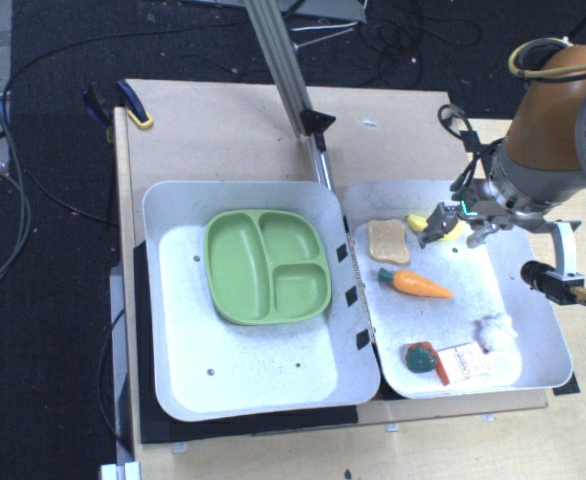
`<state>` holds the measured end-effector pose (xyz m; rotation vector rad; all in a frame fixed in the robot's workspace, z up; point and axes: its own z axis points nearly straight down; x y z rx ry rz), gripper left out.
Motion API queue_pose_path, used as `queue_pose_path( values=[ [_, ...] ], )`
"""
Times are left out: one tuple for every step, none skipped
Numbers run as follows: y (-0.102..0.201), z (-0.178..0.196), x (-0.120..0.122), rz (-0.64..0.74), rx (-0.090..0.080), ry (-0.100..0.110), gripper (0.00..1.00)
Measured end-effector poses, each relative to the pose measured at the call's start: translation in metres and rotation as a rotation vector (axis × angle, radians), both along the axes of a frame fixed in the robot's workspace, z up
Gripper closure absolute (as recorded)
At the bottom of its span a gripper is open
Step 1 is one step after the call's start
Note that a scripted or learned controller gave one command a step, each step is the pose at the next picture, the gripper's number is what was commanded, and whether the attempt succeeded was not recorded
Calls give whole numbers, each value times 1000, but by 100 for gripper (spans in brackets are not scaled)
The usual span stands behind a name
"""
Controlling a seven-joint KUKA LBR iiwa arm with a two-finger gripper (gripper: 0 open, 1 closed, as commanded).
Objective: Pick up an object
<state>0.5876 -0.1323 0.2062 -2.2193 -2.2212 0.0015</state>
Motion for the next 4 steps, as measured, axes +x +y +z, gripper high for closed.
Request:
queue_pose_path(
  values=[
    [0, 1, 1, 0, 0, -2, 0],
    [9, -58, -4, -1, 0, 4, 0],
    [10, -108, -2, -2, 1, -5, 0],
    [9, -98, -3, -2, -1, -3, 100]
  ],
)
